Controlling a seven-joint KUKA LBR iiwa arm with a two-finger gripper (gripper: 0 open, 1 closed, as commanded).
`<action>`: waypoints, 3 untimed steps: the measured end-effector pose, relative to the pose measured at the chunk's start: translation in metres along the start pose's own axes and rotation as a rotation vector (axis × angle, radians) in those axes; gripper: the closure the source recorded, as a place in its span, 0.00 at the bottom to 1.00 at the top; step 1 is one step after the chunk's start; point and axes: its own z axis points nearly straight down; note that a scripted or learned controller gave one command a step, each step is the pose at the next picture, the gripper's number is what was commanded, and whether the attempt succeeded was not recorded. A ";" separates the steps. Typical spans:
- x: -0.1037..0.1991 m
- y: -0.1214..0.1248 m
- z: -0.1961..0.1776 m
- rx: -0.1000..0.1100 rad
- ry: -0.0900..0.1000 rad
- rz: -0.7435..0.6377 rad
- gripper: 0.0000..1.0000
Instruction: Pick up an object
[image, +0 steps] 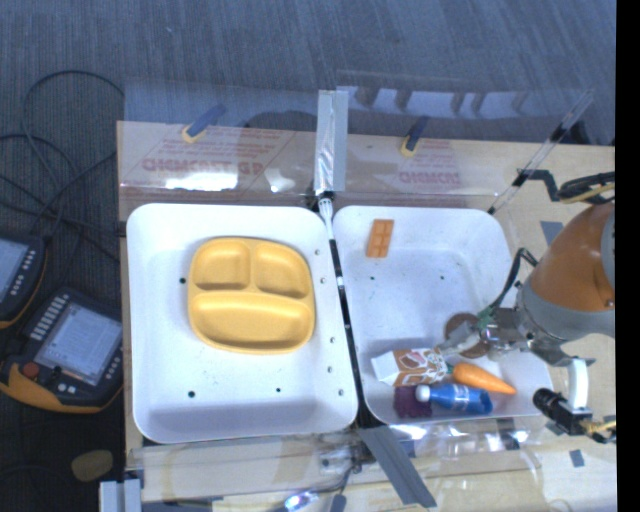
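An orange carrot (484, 378) lies in the right bin (440, 240) near its front right corner, touching a blue bottle (455, 398) and a small printed packet (412, 366) whose writing is too small to read. The gripper (478, 338) hovers just above them; its opening I cannot tell. A yellow divided plate (251, 295) sits in the left bin (160, 380).

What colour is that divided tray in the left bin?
Yellow, seen best in the camera view: the tray lies in the white left bin.
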 end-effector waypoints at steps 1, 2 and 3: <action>0.009 0.063 0.004 0.005 0.007 0.173 0.00; 0.031 0.064 0.004 -0.004 -0.016 0.177 0.00; 0.038 0.133 0.006 -0.003 -0.018 0.113 0.00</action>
